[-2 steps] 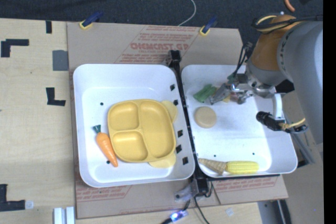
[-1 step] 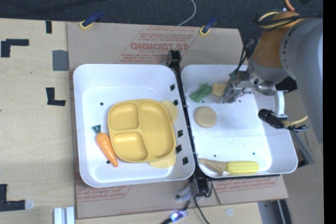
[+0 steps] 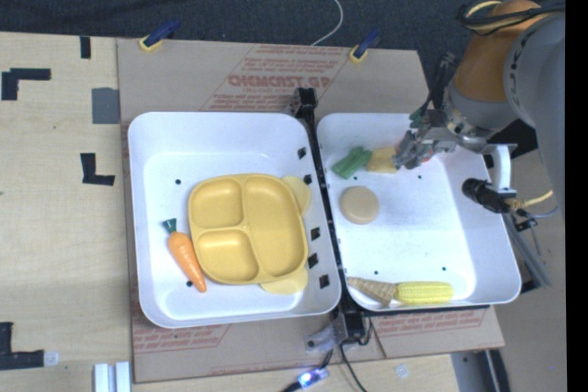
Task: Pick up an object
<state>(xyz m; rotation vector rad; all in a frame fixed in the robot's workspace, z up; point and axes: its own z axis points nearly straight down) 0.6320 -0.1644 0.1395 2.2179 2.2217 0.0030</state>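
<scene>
My gripper (image 3: 411, 151) hangs low over the far side of the right bin (image 3: 478, 280), just beside the yellow wedge (image 3: 382, 162) and green piece (image 3: 350, 163) it seems aimed at, though how wide it stands I cannot tell.
</scene>
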